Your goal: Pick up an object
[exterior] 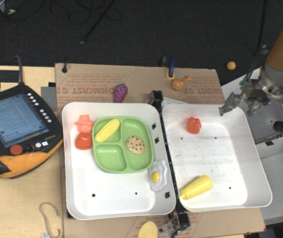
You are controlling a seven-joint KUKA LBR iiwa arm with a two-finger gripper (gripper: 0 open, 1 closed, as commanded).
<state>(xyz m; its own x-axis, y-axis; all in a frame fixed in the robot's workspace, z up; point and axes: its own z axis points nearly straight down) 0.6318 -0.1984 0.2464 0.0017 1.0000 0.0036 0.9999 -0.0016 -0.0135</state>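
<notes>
The worktop (12,202) carries two white bins side by side, and the green tray (112,158) serves as the landmark here. The left bin (106,197) holds that tray, which sits in its upper half. The right bin (241,182) lies just right of the tray, past the divider between the bins. A sheet of cardboard (141,81) spreads beneath both bins and shows above the tray. A pendant (15,128) with a screen rests well left of the tray, on the worktop. The arm (275,68) enters far to the right of the tray and higher up, and its claw (238,102) hangs over the upper right corner of the right bin; whether its fingers are spread or pressed together cannot be told, and nothing shows between them. A yellow bottle (197,187) lies tilted in the right bin, below and right of the tray. A red-orange toy (84,132) stands touching the tray's left edge. A corn cob (106,130) lies in the tray's upper left compartment and a cookie (135,144) in its right compartment. A red pepper (193,125) sits right of the tray in the right bin. A fried egg (156,175) lies just off the tray's lower right corner. A purple toy (120,92) rests above the tray on the cardboard.
</notes>
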